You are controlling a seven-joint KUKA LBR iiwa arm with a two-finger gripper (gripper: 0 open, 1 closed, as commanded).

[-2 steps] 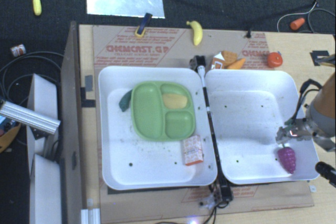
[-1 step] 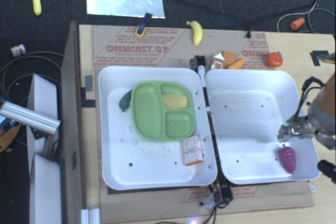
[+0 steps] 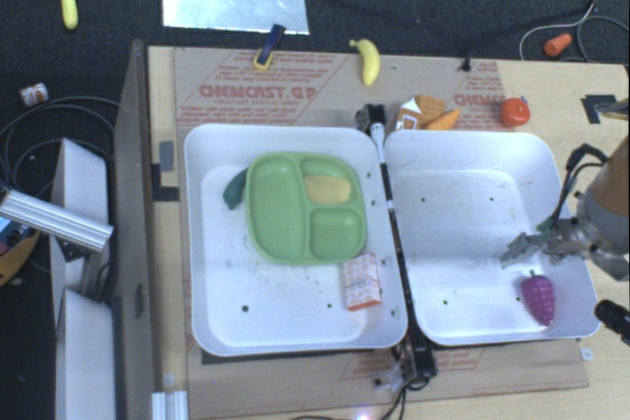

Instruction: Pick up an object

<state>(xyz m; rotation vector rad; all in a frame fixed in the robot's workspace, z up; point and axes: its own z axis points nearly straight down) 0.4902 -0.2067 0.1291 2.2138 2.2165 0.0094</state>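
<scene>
Rt bin (image 3: 472,152): purple grape bunch (image 3: 537,297) lying near 5 o'clock corner, just off the rim. Only loose thing in that bin, so likely the target. Jaws (image 3: 535,247) hovering just at 12 o'clock of the grapes, reaching in from 3 o'clock; look spread open w/ nothing between them, though small and a bit blurred. Not touching the grapes as far as can be judged. Positioned above and slightly off, prob to line up for a drop onto the bunch.

Lt bin (image 3: 212,310): green divided tray (image 3: 285,211) mid-bin, yellow item (image 3: 330,187) in its 1 o'clock compartment, dark green piece (image 3: 234,188) touching tray edge at 9 o'clock, small red-white packet (image 3: 361,281) at 5 o'clock.

Bench beyond bins at 12 o'clock: banana (image 3: 368,61), orange bits, red ball.

Nothing lifted yet.
</scene>
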